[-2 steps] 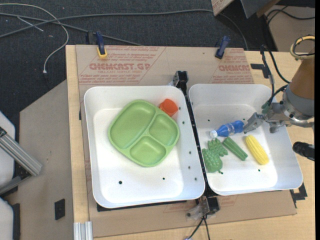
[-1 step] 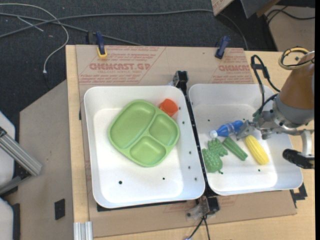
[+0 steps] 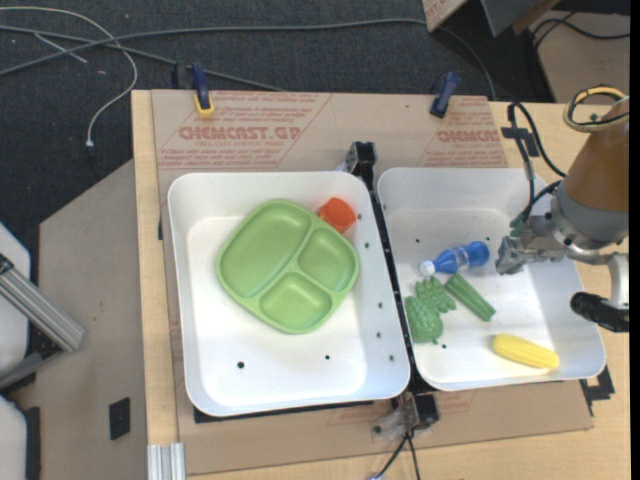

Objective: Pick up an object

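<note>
While gripper [image 3: 512,256] state seems unreadable, blue bottle [image 3: 458,259] lies lengthwise left-right, cap leftward.

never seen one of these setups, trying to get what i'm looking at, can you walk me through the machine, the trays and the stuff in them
This is one picture from a camera fixed above a bench, looking down at a slant. The grey and orange shape at the right is a robot arm; its tool hangs low over the right bin. From here I cannot tell whether the tool is open or shut, and nothing shows as held. Its job is to pick up an object.

Two shallow white bins sit side by side. The left bin holds a green divided plate with a small orange thing at the plate's far edge. The right bin holds a blue bottle just beside the tool, a green toy and a yellow corn cob.
</note>
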You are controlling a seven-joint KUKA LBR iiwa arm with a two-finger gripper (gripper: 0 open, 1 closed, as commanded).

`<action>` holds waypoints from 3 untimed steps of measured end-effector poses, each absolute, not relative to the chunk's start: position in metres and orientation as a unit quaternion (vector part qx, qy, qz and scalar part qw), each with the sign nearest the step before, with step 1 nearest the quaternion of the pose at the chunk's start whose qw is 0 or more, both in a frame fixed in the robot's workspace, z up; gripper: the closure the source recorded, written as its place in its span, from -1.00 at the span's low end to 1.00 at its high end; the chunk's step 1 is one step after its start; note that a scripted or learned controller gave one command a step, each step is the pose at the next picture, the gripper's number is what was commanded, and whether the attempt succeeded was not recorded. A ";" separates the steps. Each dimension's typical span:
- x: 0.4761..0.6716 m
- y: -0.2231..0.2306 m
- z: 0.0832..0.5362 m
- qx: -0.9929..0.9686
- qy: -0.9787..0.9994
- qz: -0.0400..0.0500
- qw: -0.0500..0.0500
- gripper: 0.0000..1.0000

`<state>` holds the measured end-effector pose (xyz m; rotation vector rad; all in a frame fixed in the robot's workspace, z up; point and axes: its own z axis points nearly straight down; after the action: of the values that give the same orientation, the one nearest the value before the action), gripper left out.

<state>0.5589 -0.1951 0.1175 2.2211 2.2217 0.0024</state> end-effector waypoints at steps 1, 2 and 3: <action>0.564 -0.192 0.181 0.706 0.708 0.002 0.004 1.00; 0.561 -0.198 0.228 0.707 0.707 0.001 0.003 1.00; 0.562 -0.198 0.263 0.707 0.708 0.001 0.003 1.00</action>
<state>0.5622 -0.1981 0.2633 2.2161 2.2191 0.0042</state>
